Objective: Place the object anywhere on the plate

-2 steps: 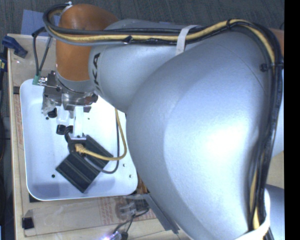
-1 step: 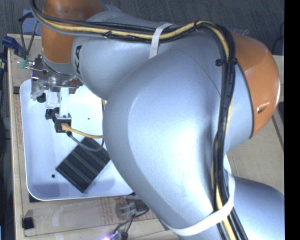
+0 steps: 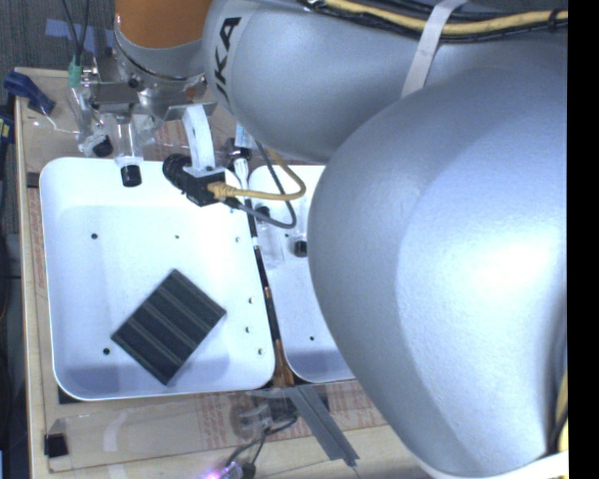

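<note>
The grey arm [image 3: 429, 218] fills the right and upper part of the frame, its orange band [image 3: 160, 8] at top left above the wrist, so the gripper [image 3: 130, 163] hangs at the upper left, over the far rim of the left bin [image 3: 60, 267]. Whether the gripper is spread or pressed together cannot be told from here; nothing can be seen between its tips. A dark, square, ribbed plate [image 3: 170, 325] lies flat in the lower middle of the left bin, turned cornerwise, well apart from the gripper and with nothing on it. The object to be placed cannot be made out. The right bin [image 3: 304, 297] is mostly hidden behind the arm, with a strip of its floor visible along the divider. By this layout, the placing looks not yet done.
</note>
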`<state>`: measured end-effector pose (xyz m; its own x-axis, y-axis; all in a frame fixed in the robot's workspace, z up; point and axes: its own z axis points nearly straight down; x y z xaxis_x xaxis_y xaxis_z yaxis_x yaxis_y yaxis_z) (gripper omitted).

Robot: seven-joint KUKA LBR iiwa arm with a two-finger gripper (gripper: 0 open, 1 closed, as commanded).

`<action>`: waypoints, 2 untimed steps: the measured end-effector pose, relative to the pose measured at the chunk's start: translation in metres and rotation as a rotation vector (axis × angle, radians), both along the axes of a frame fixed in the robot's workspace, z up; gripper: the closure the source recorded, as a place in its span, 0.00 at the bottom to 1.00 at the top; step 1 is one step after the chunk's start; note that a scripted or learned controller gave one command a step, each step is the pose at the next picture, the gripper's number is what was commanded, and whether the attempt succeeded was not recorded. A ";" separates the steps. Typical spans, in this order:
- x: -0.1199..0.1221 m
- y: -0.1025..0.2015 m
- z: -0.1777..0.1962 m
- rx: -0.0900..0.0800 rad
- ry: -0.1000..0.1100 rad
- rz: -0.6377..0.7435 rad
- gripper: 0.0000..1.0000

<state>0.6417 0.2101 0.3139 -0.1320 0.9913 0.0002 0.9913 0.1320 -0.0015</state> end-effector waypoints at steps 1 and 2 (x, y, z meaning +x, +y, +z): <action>-0.072 -0.054 -0.004 -0.001 0.003 0.179 1.00; -0.047 0.002 0.026 0.000 0.002 0.162 1.00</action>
